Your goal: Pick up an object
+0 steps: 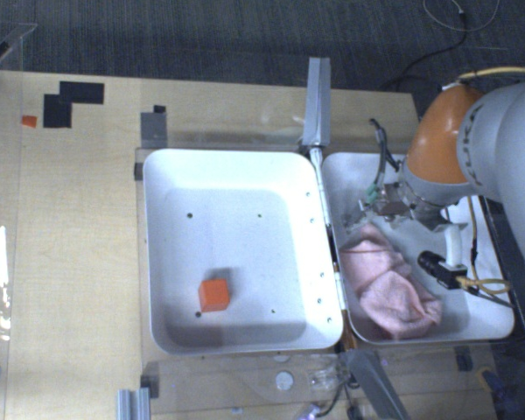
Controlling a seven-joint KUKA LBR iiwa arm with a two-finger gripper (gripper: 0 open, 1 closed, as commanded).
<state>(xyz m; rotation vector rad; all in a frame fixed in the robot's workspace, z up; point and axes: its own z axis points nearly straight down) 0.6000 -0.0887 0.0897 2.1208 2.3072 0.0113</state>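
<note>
An orange block [214, 295] lies in the left bin [166, 234], near its front left. A crumpled pink cloth [387, 287] fills the front of the right bin [341, 182]. My gripper [381, 206] hangs in the right bin just above the cloth's back edge, under the orange wrist band. Its fingertips are small and partly hidden by the wrist.
A grey metal post [316, 103] stands behind the seam between the two bins. Black blocks [68, 101] and a small orange piece [29, 122] sit on the wooden bench at the far left. The bench's left side has free room.
</note>
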